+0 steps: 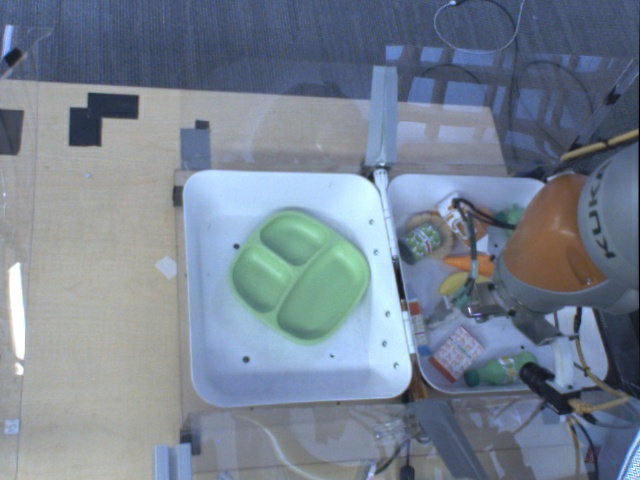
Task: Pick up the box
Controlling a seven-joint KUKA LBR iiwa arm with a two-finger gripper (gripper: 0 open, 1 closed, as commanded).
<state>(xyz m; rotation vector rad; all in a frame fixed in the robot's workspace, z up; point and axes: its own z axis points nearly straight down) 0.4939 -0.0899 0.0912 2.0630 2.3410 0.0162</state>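
The arm [575, 238] is in from the right of the frame, its grey body and orange band hanging over the right-hand bin [425, 190] and covering much of it. The gripper [478, 310] sits low in the middle of that bin, down among the clutter, and from this angle there is no telling whether its jaws are open or closed. The box [458, 351], small with a red and white printed face, lies flat near the bin's lower edge, just below and slightly left of the gripper. Right beside it, toward the lower right, a green bottle [503, 370] lies on its side. Further up the bin there is a round jar [425, 238] with a green label, and an orange carrot-like piece [468, 264] just under it. Over in the left bin [215, 358], centre frame, a green divided plate [300, 275] rests tilted on the white floor.
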